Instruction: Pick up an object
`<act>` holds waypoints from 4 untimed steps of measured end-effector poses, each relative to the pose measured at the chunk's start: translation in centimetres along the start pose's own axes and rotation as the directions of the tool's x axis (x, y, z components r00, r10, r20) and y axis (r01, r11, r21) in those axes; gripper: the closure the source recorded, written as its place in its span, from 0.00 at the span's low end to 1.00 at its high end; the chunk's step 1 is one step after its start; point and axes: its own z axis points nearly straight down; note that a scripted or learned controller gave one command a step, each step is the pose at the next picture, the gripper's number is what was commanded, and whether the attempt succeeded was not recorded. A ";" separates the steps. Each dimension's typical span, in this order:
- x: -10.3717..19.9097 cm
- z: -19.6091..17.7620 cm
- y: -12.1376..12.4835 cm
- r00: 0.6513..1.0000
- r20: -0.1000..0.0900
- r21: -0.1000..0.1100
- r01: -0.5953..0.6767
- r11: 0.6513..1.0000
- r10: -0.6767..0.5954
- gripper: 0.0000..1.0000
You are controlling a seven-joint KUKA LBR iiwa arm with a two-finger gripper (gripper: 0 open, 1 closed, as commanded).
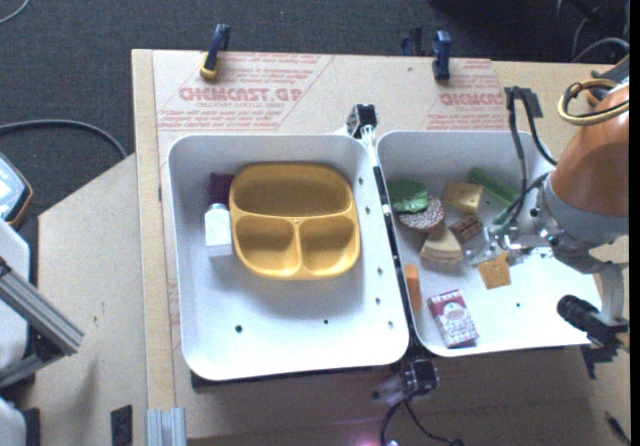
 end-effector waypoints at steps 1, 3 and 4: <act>-0.1 -6.3 -0.2 1.000 0.000 -0.001 0.001 1.000 -0.001 1.00; 6.2 -6.9 -0.9 1.000 -0.007 0.011 0.006 1.000 -0.006 1.00; 8.3 -6.0 -1.4 1.000 -0.005 0.012 0.002 1.000 -0.002 1.00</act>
